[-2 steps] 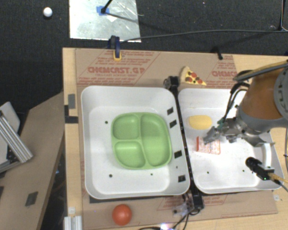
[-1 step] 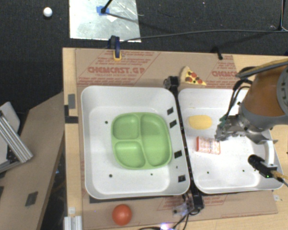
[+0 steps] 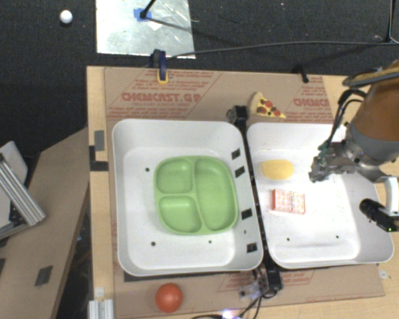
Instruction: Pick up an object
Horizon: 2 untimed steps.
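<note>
Your gripper (image 3: 317, 171) hovers in the right bin (image 3: 319, 254), just right of the yellow object (image 3: 277, 169); you cannot tell its state.

One fixed camera looks down at a slant on the bench (image 3: 206, 88) from above its near edge, far enough back to take in both white bins whole. The left bin (image 3: 130, 145) sits near the frame's middle, the right bin (image 3: 332, 244) beside it, and dark floor lies beyond the bench's far edge.
</note>
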Each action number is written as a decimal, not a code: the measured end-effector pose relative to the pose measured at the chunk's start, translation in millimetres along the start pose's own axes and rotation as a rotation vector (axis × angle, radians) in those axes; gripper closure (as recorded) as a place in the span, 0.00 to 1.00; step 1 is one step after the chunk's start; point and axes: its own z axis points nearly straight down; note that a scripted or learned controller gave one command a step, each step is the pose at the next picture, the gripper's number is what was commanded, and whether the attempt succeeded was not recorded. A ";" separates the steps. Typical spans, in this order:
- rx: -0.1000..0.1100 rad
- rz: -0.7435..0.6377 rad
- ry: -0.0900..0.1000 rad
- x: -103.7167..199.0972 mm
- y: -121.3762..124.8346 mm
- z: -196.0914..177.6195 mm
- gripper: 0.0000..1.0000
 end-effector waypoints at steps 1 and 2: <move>0.000 0.000 0.000 -0.4 2.2 -49.9 1.00; 0.007 -0.005 0.004 54.4 0.8 -37.8 1.00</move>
